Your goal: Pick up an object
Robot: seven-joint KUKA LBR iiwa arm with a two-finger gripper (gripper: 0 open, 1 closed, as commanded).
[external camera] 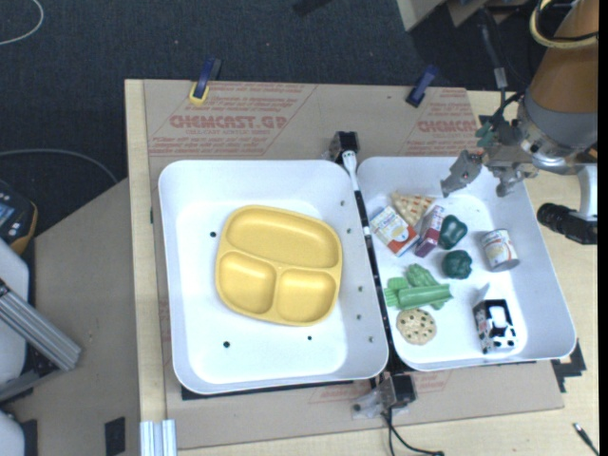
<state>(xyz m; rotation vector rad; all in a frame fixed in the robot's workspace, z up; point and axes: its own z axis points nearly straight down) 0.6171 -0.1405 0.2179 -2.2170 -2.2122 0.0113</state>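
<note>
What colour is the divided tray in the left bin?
Yellow: the divided tray shows plainly in the camera view, lying in the left bin.

Two white bins [180, 283] side by side on a cardboard-covered bench [285, 112], yellow divided tray [278, 264] in the left bin, blue clamps [203, 81] at the far edge

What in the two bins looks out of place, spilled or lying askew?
Nothing is spilled or damaged. The small can and the black-and-white carton in the right bin lie tipped on their sides. The yellow divided plate sits turned at a slant in the left bin.
</note>
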